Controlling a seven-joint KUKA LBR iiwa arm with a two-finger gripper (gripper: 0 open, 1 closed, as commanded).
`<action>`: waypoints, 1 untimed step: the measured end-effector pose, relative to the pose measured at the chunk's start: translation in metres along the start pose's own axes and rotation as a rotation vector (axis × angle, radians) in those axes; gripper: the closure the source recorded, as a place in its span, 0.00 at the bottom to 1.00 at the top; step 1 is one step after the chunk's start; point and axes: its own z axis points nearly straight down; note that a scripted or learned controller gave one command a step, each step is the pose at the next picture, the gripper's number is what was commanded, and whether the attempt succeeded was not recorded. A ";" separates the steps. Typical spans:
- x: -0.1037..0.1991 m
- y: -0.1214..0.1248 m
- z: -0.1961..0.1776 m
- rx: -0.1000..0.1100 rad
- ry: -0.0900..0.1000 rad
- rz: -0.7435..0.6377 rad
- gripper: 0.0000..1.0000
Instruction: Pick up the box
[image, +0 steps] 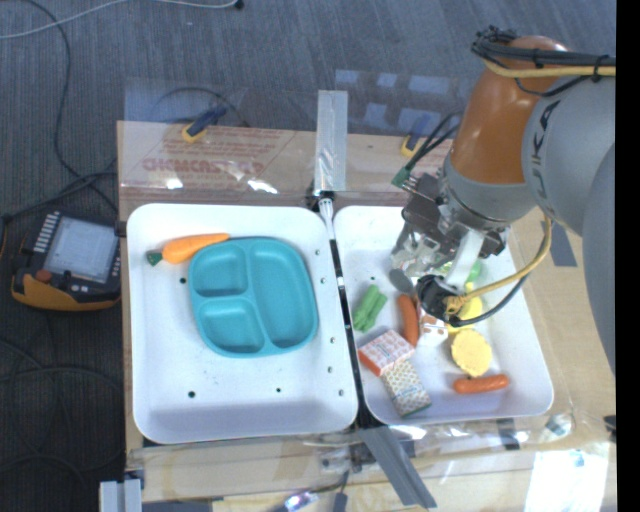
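The speckled box (406, 386) lies near-left in the right bin (532, 402), touching a red-checked cube (384, 350) just beyond it. Farther off, well apart from the box, the gripper (420, 268) hangs; whether it is open or closed cannot be told

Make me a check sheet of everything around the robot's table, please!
Surface: left bin and right bin, white, side by side.
Job's things: red box and speckled box, touching, at the right bin's front.
Clutter: blue plate and carrot in the left bin; green vegetable, orange vegetable, yellow fruit and sausage in the right bin.
Grippers: gripper over the right bin, behind the boxes.
Cables: black cable on the floor.
Surroundings: control pad on grey carpet.
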 end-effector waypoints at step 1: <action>-0.004 -0.046 0.031 0.005 -0.001 0.206 1.00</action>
